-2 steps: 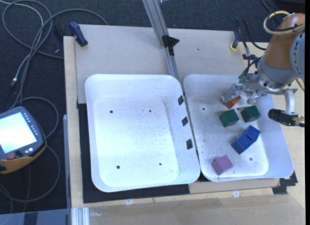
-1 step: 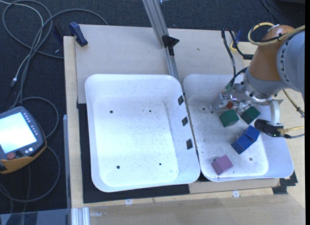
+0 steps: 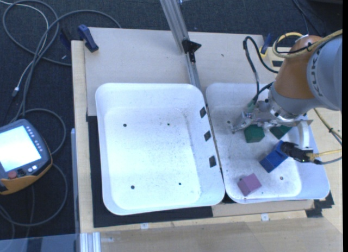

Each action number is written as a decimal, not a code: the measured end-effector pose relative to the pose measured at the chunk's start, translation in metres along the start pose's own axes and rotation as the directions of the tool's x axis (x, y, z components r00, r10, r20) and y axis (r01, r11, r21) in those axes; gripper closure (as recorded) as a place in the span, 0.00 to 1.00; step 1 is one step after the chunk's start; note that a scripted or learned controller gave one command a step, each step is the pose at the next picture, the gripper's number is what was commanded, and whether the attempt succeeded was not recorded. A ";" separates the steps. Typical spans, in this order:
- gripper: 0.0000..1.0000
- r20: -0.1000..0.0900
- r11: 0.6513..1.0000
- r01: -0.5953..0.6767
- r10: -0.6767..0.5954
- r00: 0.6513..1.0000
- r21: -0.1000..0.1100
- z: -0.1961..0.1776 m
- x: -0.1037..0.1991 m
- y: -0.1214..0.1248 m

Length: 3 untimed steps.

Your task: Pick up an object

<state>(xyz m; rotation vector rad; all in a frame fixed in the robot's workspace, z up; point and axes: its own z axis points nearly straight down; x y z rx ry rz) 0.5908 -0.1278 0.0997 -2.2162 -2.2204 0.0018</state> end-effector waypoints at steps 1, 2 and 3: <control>1.00 0.000 1.000 -0.001 0.001 1.000 -0.004 -0.011 0.000 0.001; 1.00 0.003 1.000 0.001 -0.001 1.000 -0.006 0.001 -0.007 0.040; 1.00 0.001 1.000 0.004 -0.004 1.000 -0.012 -0.105 0.055 0.007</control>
